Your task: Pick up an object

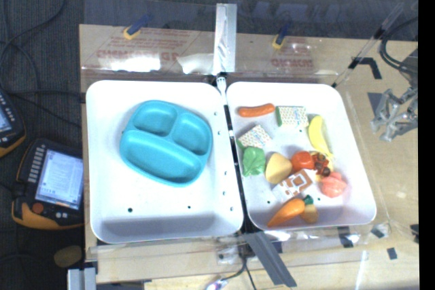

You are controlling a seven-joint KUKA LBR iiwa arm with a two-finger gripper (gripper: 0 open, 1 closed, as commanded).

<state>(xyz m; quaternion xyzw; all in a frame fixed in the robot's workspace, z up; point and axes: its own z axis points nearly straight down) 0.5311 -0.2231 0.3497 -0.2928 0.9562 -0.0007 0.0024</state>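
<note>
The right bin (pixel 353 146) holds several toy foods. A red sausage (pixel 256 110) and a patterned box (pixel 291 116) lie at the back, with a banana (pixel 319 134) to their right. A green pepper (pixel 253 161), a yellow pear-like piece (pixel 277 168), a tomato (pixel 303 160) and a pink peach (pixel 332 185) fill the middle. A carrot (pixel 289 210) lies at the front. My gripper (pixel 393 115) is a grey metal shape over the bench, to the right of and outside this bin, touching nothing.
In the left bin (pixel 102 200) rests a blue divided plate (pixel 166 140). A central ridge (pixel 231 153) separates the two bins. A handheld pendant (pixel 51 183) lies off the bench at the left. Clear panels stand behind the bins.
</note>
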